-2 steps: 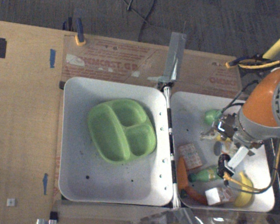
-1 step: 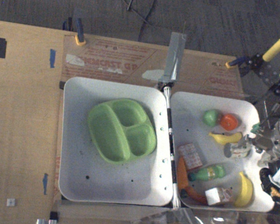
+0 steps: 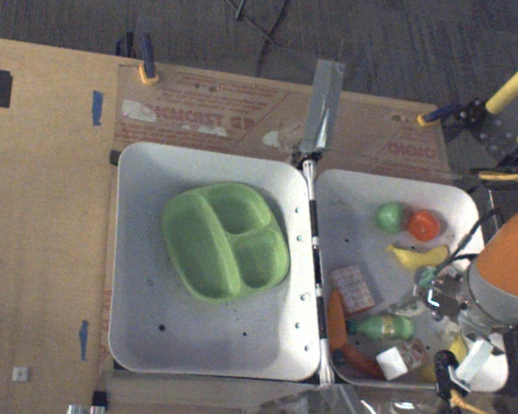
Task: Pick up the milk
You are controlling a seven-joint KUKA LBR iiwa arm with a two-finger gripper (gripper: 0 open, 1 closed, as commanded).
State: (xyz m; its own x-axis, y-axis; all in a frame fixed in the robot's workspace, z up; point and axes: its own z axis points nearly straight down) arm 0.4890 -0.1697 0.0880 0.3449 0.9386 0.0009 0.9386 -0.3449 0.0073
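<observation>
Cardboard-covered bench under two shallow white bins (image 3: 138, 261); a green sectioned plastic plate (image 3: 226, 241) lies in the left one. Small white milk carton (image 3: 392, 363) sits at the right bin's near edge. Two-finger gripper (image 3: 437, 293) hovers just beyond it, finger state impossible to tell.

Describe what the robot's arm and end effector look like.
The arm enters from the right: a rounded orange band over a grey wrist section. Below it sits a metallic end effector with dark and white parts. Yellow and black cables trail beside it. Finer detail is too blurred to tell.
</observation>
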